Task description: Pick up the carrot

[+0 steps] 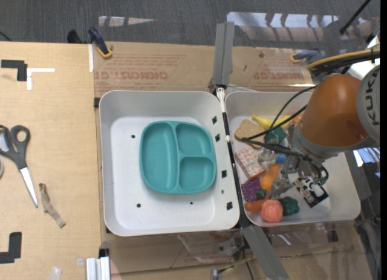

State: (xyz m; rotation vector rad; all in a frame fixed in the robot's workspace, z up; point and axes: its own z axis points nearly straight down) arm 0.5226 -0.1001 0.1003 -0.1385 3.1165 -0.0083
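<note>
The carrot (pixel 269 178) is a small orange piece lying in the right white bin (pixel 338 212), among a pile of toy foods. My gripper (pixel 285 175) hangs low over that pile, right beside the carrot on its right and partly covering it. Whether it touches the carrot is not clear. The orange band and grey wrist of the arm (pixel 332 118) hide the bin's back right part.
Around the carrot lie a purple piece (pixel 251 187), a pink-red ball (pixel 272 210), a dark green piece (pixel 291 206), a pink wafer pack (pixel 247 159), a tan biscuit (pixel 247 129) and a yellow banana (pixel 266 120). The left bin (pixel 115 170) holds a teal divided plate (pixel 178 156). Scissors (pixel 19 155) lie on the bench.
</note>
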